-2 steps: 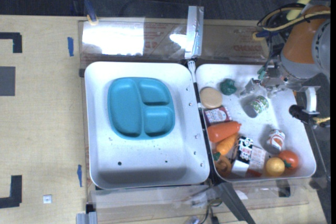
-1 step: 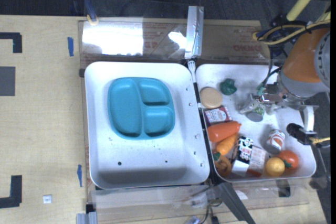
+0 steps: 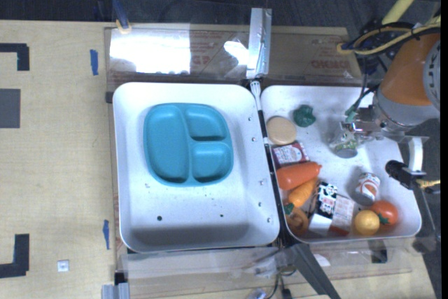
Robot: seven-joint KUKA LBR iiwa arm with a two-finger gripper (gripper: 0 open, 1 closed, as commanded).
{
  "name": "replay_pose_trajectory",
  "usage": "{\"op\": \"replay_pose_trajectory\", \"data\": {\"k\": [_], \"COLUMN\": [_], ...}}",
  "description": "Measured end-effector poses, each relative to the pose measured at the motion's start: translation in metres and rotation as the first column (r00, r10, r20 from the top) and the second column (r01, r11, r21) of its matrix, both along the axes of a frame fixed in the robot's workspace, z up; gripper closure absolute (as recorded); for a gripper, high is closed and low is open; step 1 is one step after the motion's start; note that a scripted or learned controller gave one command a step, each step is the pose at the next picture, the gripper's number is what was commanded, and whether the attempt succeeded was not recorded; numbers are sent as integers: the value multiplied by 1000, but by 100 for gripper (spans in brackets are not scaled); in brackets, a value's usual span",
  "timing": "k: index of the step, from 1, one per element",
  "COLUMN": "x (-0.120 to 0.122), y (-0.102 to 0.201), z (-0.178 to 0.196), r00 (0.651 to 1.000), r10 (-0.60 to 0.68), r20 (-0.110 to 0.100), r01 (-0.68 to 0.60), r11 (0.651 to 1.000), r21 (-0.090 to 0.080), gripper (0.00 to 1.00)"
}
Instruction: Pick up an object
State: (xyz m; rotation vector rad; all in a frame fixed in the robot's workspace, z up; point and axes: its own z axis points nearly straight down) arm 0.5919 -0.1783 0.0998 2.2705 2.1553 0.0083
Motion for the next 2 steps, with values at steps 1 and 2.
{"op": "replay_pose_trajectory", "data": {"k": [1,2], "x": [1,14], "y": [75,58], "z": [103,48], "r00": [992,987], "r10": [124,-157], "r20": [1,-16], "r01": [-124,157], "r11": [992,988], "r21": [3,4], "gripper": [100,100]}}
